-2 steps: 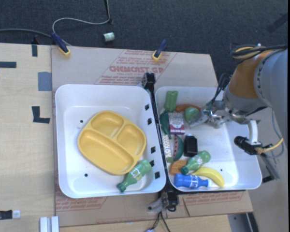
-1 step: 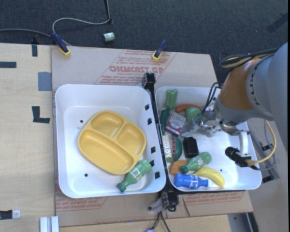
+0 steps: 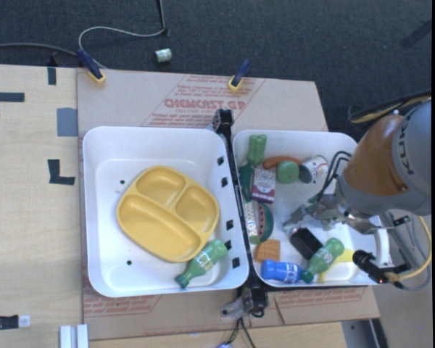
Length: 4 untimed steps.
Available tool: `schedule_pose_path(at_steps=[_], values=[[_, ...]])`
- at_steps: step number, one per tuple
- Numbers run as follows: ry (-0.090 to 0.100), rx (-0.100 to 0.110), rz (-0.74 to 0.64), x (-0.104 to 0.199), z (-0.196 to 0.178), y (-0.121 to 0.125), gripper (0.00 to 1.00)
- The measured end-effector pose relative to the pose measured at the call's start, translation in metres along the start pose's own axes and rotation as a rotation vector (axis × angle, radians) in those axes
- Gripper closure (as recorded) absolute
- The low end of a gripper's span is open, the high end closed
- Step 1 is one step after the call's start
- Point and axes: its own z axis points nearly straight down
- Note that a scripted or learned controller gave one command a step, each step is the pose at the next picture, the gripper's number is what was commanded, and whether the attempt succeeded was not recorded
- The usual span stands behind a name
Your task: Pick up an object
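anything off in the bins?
Mildly. A green bottle lies tipped on its side in the left bin, leaning against the yellow divided plate. The right bin is a jumbled pile, a second green bottle also toppled.

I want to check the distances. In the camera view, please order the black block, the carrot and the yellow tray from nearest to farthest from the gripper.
1. Black block: right bin, just below the gripper.
2. Carrot: right bin, toward its far rim, above the gripper.
3. Yellow tray: left bin, across the divider.
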Motion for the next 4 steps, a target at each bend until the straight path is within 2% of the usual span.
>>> schedule_pose_path(at_steps=[1,2,3,4], values=[[0.0,-0.002,0.0,0.0,-0.01,0.001,1.0],[0.002,0.002,-0.003,0.038,-0.088,0.002,1.0],[0.002,0.003,-0.003,0.061,-0.105,0.035,1.0],[0.002,0.004,-0.002,0.061,-0.105,0.035,0.0]])
